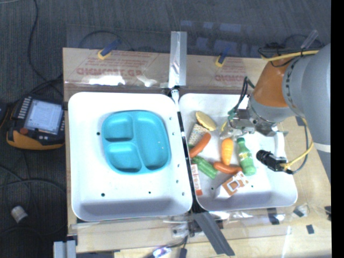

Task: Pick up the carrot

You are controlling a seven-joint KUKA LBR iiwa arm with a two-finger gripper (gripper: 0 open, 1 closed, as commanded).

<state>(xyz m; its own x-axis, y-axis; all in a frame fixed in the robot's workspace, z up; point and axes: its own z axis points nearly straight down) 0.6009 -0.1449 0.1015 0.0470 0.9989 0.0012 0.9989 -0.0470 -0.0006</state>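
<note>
The carrot (228,150) lies in the right bin (279,195), a little right of the frame's centre, an orange tapered piece standing roughly upright in the picture, with a green bottle (246,156) pressed against its right side and a second orange piece (200,143) further left, near the divider. The gripper (240,124) sits just above the carrot's upper end in the frame, under the arm's orange band (271,87); from this slanted view I cannot tell how wide it stands, and nothing can be seen between its tips. To do the approach well, I judge the pincer should come down centred on the carrot's thicker upper half, closing across its width rather than along its length, and keep toward the carrot's left flank so that the bottle is not caught too. A reddish piece (228,168) touches or nearly touches the carrot's lower tip, so a grasp higher up looks safer. The blue tray (135,141) in the left bin (86,198) is well apart from all this.
</note>
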